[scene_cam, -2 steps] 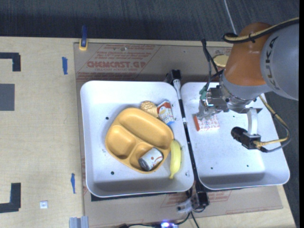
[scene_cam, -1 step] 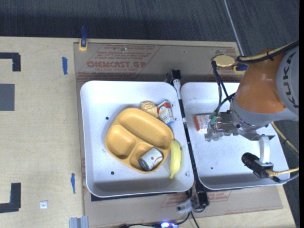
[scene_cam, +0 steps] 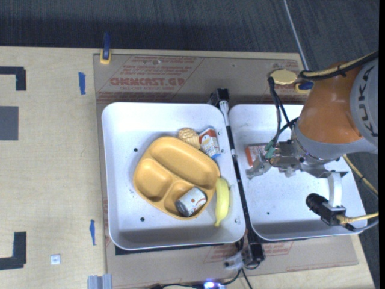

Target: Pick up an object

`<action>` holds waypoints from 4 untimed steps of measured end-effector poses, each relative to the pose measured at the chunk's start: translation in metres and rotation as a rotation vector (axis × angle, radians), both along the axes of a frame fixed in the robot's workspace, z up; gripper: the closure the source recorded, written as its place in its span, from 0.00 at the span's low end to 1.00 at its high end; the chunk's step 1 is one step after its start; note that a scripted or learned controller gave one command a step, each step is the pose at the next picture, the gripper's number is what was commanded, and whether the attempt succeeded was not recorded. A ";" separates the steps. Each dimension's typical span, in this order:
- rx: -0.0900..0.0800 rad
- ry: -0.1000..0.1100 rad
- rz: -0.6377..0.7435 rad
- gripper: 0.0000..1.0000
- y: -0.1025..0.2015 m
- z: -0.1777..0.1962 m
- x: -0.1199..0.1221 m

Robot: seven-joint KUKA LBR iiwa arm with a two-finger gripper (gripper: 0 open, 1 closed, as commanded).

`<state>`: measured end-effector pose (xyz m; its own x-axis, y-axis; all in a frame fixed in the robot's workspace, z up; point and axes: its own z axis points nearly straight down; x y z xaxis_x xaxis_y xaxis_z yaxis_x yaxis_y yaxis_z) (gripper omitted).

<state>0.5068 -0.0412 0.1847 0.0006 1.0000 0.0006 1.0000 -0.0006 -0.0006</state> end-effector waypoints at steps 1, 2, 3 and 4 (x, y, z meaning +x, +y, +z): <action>0.000 0.001 -0.001 0.00 -0.051 -0.085 -0.021; 0.000 -0.001 0.000 0.00 -0.052 -0.099 -0.003; -0.001 -0.005 0.001 0.00 -0.057 -0.098 0.070; -0.003 -0.010 0.001 1.00 -0.057 -0.087 0.071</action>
<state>0.5780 -0.0986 0.0973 -0.0004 1.0000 -0.0028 1.0000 0.0005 0.0090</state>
